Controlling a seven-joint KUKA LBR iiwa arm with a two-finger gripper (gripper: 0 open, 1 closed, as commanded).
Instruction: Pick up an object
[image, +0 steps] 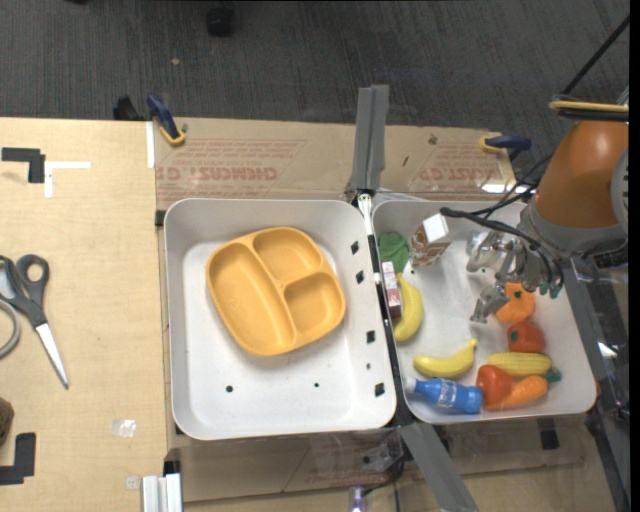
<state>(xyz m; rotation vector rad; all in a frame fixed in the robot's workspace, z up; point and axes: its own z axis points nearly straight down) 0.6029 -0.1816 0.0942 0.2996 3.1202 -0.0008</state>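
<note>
Gripper (497, 283) of mine sits low in the right bin (575, 330), near that bin's upper right part; whether it is released or clenched I cannot tell from this angle, and nothing is seen between its tips. Just beside it, at its lower right, lies an orange pepper (517, 305), close enough that contact cannot be ruled out. Below that, a second orange piece (527, 337). Further down: a corn cob (519, 363), a red pepper (493, 381) and a carrot (524, 391), bunched at the bin's lower right. A blue bottle (446, 396) lies on its side along the lower edge. One banana (447, 361) rests just above the bottle, another (408, 310) lies by the left wall. A green item (393, 249) and a brown-and-white box (430, 241) occupy the upper left corner.

Left bin (200, 390) holds a yellow divided plate (277, 290). Scissors (35, 310) lie on the bench (80, 400), well apart at far left.
</note>
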